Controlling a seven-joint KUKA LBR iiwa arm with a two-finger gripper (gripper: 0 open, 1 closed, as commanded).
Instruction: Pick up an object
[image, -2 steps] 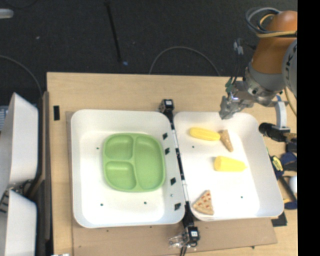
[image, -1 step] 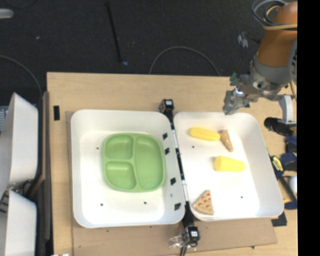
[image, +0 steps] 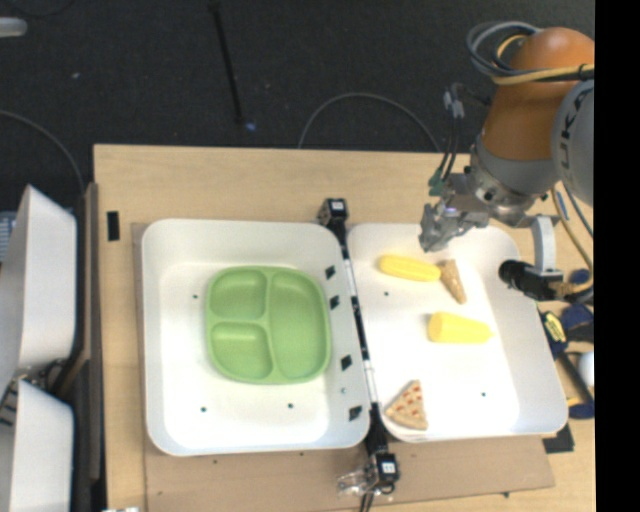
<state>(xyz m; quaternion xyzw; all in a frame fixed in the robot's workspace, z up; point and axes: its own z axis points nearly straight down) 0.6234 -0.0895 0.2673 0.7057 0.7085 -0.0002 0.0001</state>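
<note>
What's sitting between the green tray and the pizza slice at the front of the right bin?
In the camera view, just bare white floor of both bins and the divider separate the green tray from the pizza slice.

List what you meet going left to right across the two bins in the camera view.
Green tray → pizza slice → corn → yellow wedge

Wooden bench (image: 120, 185) on dark floor (image: 150, 70) with cables (image: 228, 62).

Your arm (image: 535, 100) is a rounded orange band over a grey wrist, with looped cables at its twelve o'clock; the gripper (image: 437, 232) below is small, grey metal.
</note>
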